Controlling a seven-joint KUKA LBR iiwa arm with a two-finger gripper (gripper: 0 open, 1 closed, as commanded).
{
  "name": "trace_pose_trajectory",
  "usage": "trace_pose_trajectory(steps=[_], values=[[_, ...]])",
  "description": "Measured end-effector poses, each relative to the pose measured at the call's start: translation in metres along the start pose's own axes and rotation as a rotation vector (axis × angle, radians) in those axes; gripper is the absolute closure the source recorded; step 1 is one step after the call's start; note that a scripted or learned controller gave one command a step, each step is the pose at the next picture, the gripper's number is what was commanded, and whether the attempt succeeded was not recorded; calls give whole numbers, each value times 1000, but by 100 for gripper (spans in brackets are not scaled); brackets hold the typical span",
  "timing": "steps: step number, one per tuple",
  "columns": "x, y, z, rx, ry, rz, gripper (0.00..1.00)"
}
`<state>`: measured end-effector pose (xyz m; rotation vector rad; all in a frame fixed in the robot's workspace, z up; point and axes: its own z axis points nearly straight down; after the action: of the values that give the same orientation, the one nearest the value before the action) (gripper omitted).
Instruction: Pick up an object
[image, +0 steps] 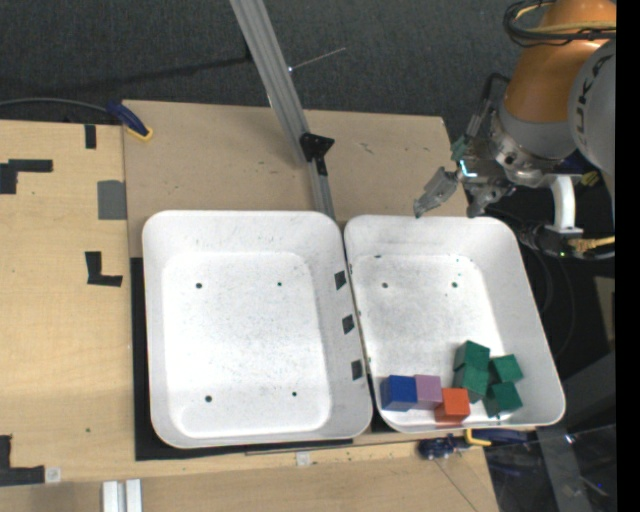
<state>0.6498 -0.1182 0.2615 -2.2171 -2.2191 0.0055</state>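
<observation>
Hovering above the right bin's (520, 262) far rim, the gripper (452, 195) spreads empty fingers; the blocks (455, 385) huddle touching in the near corner, so it could clip several

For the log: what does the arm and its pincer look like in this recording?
The arm has a rounded orange band above a grey wrist section, with part of a dark printed letter on the grey shell at the right edge. A white curved fitting and dark cables hang beside it. The pincer is grey metal with a small cyan light at its base.
</observation>
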Motion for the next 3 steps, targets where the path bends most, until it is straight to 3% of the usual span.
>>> trace_pose_trajectory(steps=[1,3], values=[[0,1,-3,-5,-2,-1,0],[4,3,126,3,-1,0,0]])
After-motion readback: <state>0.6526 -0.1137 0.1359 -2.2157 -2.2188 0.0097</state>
